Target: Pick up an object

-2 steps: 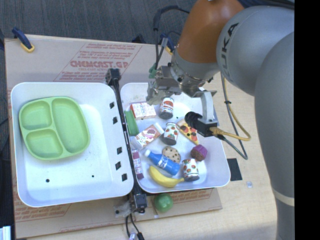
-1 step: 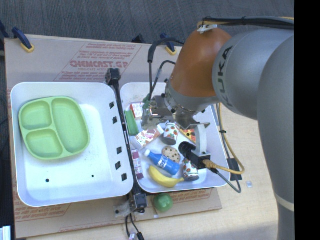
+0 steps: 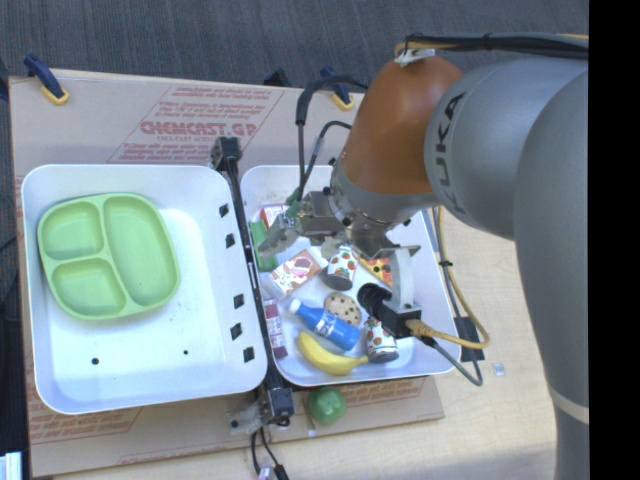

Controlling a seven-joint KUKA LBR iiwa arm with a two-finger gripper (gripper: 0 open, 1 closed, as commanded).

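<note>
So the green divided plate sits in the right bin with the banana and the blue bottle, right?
Not quite. The camera view shows the green divided plate alone in the left bin. The banana and the blue bottle do lie in the right bin, under the arm.

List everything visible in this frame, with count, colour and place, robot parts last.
Bins: 2, white, side by side on the bench.
Divided plate: 1, light green, left bin.
Banana: 1, yellow, right bin, front.
Bottle: 1, blue with white cap, right bin, behind the banana.
Small packets: several, mixed colours, right bin.
Round object: 1, green, outside the bins at the front.
Clamps: blue, bench rear edge.
Arm: 1, grey and orange, above the right bin.
Pincer: 1, over the right bin's clutter.
</note>
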